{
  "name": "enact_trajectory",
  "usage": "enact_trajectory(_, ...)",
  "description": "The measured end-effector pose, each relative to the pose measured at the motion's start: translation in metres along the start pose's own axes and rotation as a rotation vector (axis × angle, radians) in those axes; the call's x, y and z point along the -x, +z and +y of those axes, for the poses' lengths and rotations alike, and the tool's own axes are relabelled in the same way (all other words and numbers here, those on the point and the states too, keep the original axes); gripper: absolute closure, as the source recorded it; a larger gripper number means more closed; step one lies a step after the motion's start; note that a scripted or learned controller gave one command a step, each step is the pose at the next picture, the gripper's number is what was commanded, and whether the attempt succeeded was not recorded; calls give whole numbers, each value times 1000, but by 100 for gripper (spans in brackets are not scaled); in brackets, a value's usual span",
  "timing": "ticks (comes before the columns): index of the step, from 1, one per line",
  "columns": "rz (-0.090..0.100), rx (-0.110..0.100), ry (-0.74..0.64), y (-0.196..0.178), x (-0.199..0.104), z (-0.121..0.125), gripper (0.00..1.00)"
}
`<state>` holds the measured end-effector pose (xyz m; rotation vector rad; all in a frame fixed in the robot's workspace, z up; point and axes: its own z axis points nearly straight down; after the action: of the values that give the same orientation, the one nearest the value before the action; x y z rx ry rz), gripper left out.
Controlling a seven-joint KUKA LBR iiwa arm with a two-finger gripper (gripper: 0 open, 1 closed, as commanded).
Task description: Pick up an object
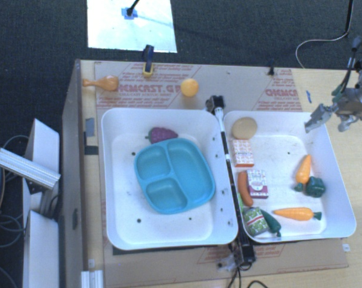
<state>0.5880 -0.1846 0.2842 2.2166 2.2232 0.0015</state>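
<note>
Upright carrot [304,169] below-left of pincer [329,117], apart.

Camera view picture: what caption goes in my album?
Robot tool above right bin of toy food; blue tray in left bin.

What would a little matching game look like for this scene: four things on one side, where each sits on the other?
Things:
1. blue plate
2. purple toy
3. yellow ball
4. round biscuit

Places:
A. on the cardboard behind the bins
B. far corner of the right bin
C. middle of the left bin
D. left bin, just behind the plate

Pairs: 1-C, 2-D, 3-A, 4-B
</note>
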Motion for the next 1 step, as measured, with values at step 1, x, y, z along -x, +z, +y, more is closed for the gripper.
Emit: enact_trajectory(1, 1, -3, 2, 98, 22, 7, 0)
